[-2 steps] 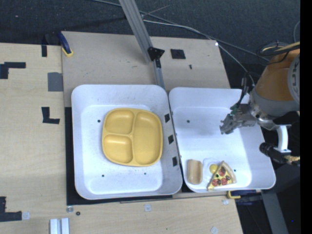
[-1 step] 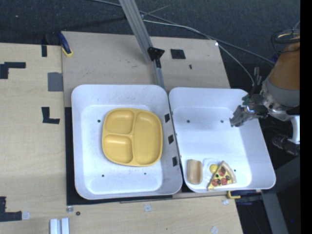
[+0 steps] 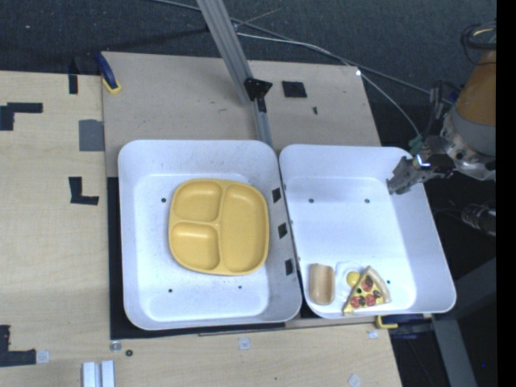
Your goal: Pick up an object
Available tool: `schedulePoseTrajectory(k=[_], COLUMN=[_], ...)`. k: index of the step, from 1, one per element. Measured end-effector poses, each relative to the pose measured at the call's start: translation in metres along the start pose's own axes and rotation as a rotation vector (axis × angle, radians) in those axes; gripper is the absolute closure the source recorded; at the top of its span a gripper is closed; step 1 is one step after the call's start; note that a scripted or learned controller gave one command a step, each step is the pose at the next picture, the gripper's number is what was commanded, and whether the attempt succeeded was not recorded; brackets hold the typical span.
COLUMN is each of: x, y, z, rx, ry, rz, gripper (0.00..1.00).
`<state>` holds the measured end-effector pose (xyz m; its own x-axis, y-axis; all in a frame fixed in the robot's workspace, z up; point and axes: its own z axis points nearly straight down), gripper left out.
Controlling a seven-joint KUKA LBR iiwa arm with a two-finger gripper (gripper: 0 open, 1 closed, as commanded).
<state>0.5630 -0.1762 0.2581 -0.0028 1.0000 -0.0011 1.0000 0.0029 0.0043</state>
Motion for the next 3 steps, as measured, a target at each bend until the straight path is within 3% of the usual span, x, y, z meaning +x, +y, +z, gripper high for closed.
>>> schedulePoseTrajectory(k=[1,3], x=[0.045,0.168], y=[0.013,0.034], z=[0.011,0.018], rx=[0.006,0.006], ry=[0.001,0.002], rz=[-0.002,-0.004], gripper=[1.0,1.0])
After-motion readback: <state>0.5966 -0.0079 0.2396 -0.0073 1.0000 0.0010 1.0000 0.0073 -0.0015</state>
